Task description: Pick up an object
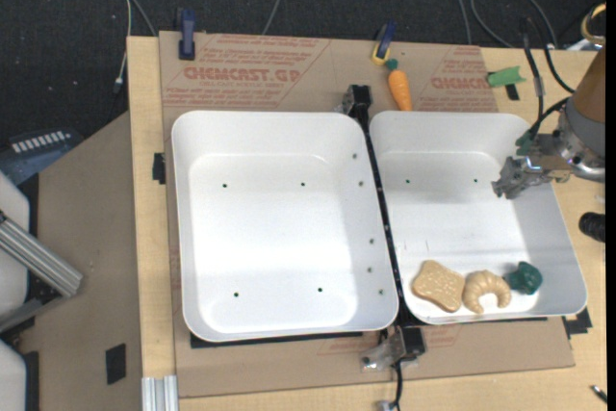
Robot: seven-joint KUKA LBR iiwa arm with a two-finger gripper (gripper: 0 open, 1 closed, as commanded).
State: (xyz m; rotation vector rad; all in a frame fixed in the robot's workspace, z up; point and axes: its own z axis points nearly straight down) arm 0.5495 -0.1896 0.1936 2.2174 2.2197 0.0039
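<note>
We see the hand (507, 184) reaching in from the right over the right bin (452, 207), near its right wall, and we cannot tell how far it is open or whether it has hold of anything. Along the near edge of that bin lie three things in a row: a tan cracker-shaped piece (438, 286), a croissant-shaped piece (486, 291) touching it, and a small dark green object (526, 278) just beside. The left bin (279, 217) sits alongside. An orange carrot-shaped toy (398, 88) rests on the desk (250, 67) behind the bins.
</note>
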